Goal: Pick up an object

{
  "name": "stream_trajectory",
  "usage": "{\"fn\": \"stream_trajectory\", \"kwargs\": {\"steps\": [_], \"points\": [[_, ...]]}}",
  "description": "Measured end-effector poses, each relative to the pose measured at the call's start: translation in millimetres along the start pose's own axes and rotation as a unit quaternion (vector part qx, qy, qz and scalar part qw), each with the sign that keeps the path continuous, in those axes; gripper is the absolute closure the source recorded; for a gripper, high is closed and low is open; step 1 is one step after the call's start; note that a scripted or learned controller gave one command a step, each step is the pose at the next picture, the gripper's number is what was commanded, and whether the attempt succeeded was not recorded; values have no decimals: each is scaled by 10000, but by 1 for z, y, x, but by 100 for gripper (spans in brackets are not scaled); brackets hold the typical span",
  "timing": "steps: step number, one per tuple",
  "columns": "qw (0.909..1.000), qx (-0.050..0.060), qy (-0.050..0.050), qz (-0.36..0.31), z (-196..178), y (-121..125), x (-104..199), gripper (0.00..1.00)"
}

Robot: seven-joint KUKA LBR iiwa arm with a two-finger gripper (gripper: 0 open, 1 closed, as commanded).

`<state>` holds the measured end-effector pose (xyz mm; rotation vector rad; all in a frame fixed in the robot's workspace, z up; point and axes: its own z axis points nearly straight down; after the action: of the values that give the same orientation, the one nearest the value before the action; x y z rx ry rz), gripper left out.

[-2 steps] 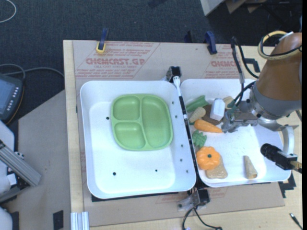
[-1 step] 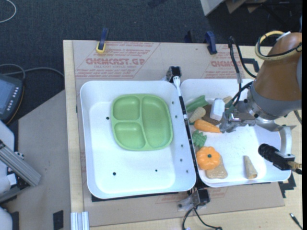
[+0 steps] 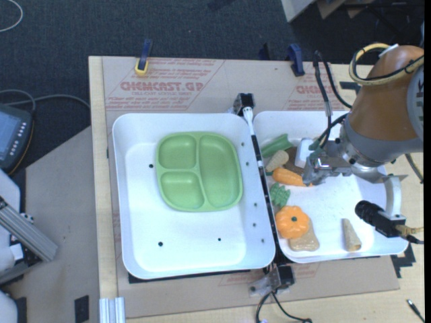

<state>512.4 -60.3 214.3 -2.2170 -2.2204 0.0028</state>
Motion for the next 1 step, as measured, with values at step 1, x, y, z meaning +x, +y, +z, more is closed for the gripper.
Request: {"fn": "stream_trajectory", "kwargs": {"steps": [1], "points": [[10000, -25, -8, 12, -8, -5, -10, 100]]}}
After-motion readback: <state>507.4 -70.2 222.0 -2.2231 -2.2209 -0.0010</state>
